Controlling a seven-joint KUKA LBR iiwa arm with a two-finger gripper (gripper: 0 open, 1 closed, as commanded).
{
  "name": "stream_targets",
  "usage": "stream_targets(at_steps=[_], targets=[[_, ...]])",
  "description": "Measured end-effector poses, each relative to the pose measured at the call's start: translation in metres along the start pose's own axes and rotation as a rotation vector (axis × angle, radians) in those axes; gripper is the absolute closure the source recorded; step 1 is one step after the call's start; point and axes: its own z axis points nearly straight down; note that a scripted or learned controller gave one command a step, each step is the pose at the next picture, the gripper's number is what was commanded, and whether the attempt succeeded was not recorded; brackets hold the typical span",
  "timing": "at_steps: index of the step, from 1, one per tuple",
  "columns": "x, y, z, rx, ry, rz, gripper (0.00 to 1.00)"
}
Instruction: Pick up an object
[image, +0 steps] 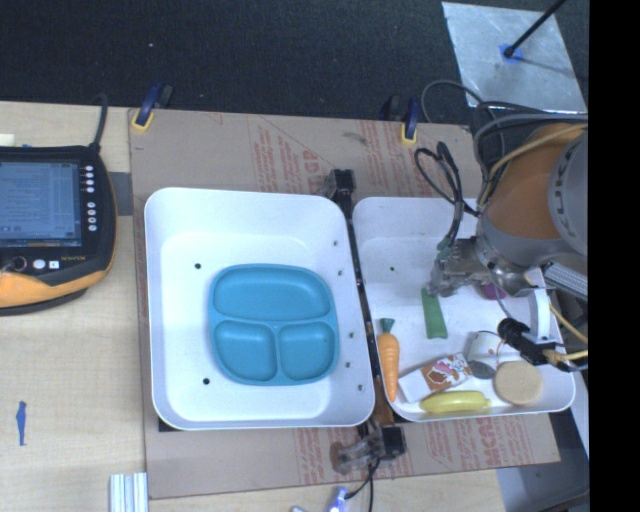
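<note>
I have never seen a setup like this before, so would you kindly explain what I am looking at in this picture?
One camera fixed above a bench looks down at a slant. The grey and orange shape at the right is a robot arm reaching in; its two-finger gripper hangs over the right white bin, just above a green stick. Nothing shows between its fingers. That bin also holds a carrot, a banana, a small printed packet and a round tan piece. The left white bin holds a blue divided plate. The screened device at the far left is a handheld control pad.
</note>
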Motion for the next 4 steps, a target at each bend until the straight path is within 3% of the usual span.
stream_targets(at_steps=[1, 2, 3, 4], targets=[[0.000, 0.000, 0.000, 0.000, 0.000, 0.000, 0.00], [0.000, -0.012, 0.021, 0.000, 0.000, -0.002, 0.00], [-0.001, -0.012, 0.010, 0.002, -0.001, -0.002, 1.00], [0.062, -0.033, -0.080, -0.003, 0.001, -0.002, 1.00]])
